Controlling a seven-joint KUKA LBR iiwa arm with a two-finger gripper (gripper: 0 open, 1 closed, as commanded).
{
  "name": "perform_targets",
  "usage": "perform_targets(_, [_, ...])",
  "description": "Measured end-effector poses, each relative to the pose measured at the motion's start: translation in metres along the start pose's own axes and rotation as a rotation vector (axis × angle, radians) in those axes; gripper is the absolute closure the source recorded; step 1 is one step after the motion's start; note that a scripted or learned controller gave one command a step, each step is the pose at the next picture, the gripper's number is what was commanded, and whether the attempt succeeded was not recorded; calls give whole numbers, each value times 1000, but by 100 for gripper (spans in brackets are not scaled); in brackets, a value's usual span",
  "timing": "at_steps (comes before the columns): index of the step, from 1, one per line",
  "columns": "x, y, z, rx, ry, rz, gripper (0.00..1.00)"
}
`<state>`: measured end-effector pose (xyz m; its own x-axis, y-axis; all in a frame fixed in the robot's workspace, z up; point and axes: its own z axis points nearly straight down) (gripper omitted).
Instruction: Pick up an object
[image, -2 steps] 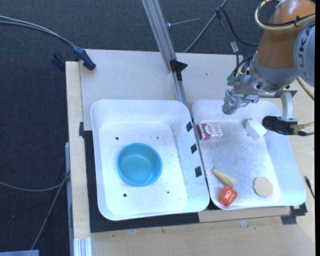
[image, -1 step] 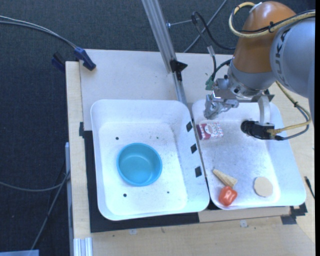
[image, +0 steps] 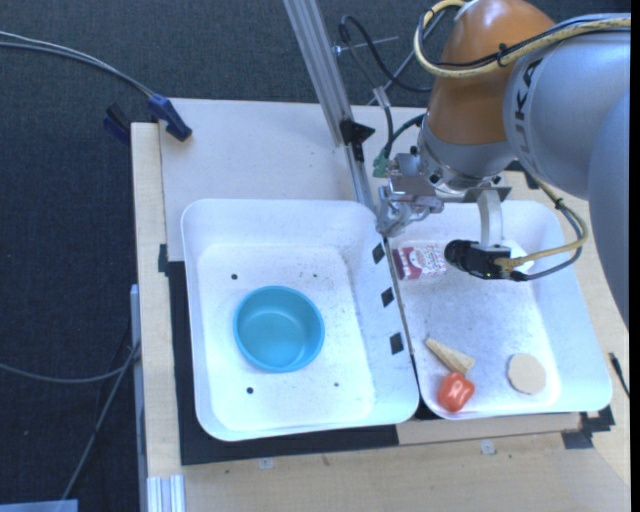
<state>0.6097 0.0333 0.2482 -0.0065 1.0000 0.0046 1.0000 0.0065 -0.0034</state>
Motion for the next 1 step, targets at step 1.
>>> perform_targets(1, [50, -4, 16, 13, -1, 1, 100])
